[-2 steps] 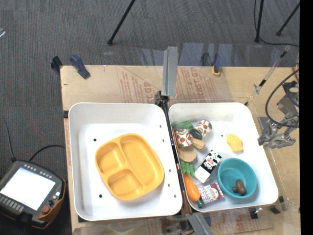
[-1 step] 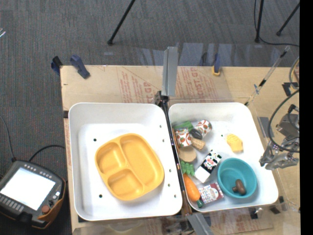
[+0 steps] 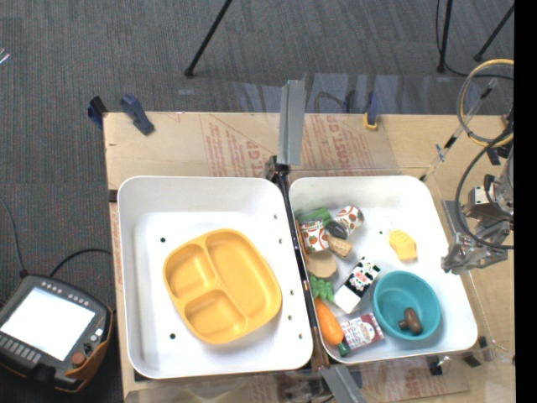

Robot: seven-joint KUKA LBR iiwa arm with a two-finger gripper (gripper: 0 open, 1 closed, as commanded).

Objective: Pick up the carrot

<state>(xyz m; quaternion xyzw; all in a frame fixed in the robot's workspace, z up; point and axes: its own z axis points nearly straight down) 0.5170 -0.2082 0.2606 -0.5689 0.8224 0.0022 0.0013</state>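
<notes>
Carrot (image 3: 329, 323): orange, green top pointing far, lying along the left wall of the right bin (image 3: 419, 190) at its near end. Untouched; nothing grips it.

Touching or just beside it: a small carton with red label (image 3: 362, 332) to its right, a black-and-white carton (image 3: 356, 284) farther in, a tan round piece (image 3: 321, 265) beyond the green top.

Same bin, farther: a strawberry-print packet (image 3: 315, 235) and a red-and-white can (image 3: 348, 218) near the left wall; a yellow piece (image 3: 404, 245) toward the right; a teal bowl (image 3: 408, 306) at near right with a small brown item (image 3: 410, 319) inside.

Left bin (image 3: 138, 225): holds a yellow divided plate (image 3: 221, 285).

Hand (image 3: 471, 254): at the right edge of the right bin, outside its wall, well apart from the carrot. Whether it is open or closed cannot be told.

Tabletop (image 3: 210, 141): brown board under both bins.

Step in hand, by judgement: approach not yet begun. Next move calls for travel left across the bin, past the teal bowl, then a descent aligned across the carrot's narrow width; the bin wall and the adjoining carton leave little room.
</notes>
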